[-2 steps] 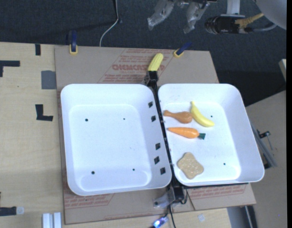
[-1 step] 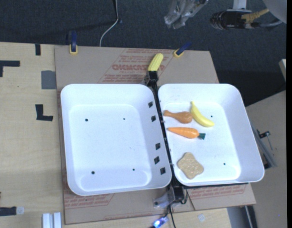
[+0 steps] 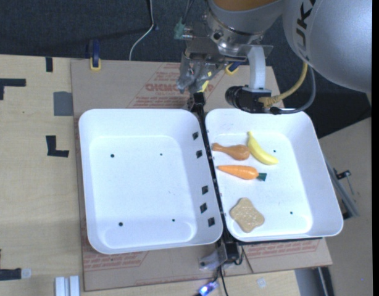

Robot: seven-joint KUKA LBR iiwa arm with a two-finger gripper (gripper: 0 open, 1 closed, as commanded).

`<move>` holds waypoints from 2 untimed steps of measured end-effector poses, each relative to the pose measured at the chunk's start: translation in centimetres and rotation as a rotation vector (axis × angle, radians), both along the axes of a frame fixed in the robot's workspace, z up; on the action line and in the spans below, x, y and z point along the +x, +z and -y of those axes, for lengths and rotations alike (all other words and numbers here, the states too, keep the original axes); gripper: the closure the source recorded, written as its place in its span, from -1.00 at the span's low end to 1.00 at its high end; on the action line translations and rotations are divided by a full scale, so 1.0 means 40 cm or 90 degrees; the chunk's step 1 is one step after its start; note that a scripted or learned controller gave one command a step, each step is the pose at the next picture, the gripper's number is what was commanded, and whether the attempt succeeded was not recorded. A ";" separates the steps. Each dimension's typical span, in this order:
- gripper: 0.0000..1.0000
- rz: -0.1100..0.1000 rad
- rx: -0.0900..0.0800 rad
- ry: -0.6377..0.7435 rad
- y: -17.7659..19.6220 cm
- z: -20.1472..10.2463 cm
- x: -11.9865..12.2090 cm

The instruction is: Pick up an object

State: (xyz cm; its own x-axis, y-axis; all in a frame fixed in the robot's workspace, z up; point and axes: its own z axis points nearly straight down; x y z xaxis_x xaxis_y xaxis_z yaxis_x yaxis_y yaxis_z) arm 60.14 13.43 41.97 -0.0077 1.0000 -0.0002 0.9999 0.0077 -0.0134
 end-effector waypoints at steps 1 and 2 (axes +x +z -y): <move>1.00 0.006 0.001 0.001 0.009 -0.153 -0.109; 1.00 0.005 -0.001 -0.002 -0.072 -0.253 -0.139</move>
